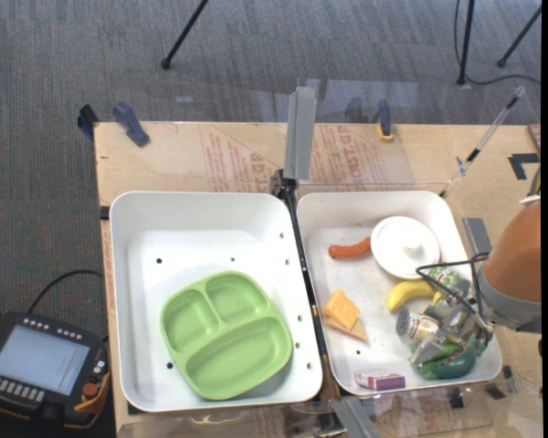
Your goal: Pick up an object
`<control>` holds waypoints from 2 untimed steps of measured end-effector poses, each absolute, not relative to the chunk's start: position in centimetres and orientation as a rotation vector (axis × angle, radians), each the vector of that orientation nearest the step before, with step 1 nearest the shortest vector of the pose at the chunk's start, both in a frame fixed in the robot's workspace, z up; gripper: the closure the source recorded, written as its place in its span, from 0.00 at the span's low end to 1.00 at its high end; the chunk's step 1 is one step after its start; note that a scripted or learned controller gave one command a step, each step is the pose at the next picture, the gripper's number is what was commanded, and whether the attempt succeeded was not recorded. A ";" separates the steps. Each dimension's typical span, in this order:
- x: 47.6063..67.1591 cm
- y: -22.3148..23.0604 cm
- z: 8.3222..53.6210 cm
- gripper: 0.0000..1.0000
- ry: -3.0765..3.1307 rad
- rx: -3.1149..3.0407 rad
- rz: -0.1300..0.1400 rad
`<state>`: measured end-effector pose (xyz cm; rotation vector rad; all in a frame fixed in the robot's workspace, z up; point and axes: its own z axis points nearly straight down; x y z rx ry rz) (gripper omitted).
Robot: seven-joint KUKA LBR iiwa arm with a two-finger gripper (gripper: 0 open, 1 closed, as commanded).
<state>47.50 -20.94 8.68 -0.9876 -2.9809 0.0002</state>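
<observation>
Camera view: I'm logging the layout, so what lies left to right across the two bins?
Green divided plate → cheese wedge → orange sausage → white round lid → banana → gripper, low among clutter at the right bin's edge.
</observation>
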 end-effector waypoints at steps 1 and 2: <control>47.6 -20.7 9.6 1.00 -2.980 -0.980 -0.006; 47.5 -20.7 9.5 0.00 -2.980 -0.980 -0.006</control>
